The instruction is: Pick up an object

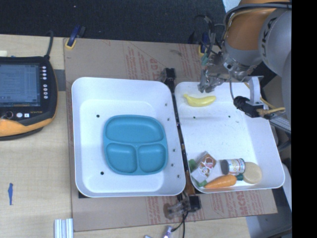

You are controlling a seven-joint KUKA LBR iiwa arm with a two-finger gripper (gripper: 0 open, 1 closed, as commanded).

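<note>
The small yellow plastic banana point(200, 100) lies on its side at the far end of the right-hand shallow white bin point(257, 138), close to the far wall and well apart from the cluster at the bin's near end: a brown-and-white printed packet point(204, 167), an orange toy carrot point(220, 182), a small dark jar with a white label point(233, 166) and a pale round disc point(252, 173). The two-finger gripper point(207, 86) hangs just above and beside the banana's right tip; whether it is spread or pressed together cannot be told from here. The banana looks light, stiff and smooth, so likely slippery; its curved middle, taken across the narrow width, seems the safest hold. The left white bin point(84, 133) holds a blue three-compartment plastic tray point(134, 144). Printing on the packet and jar is too small to read, as is the red lettering on the brown cardboard sheet point(129, 58) under the bins.
</note>
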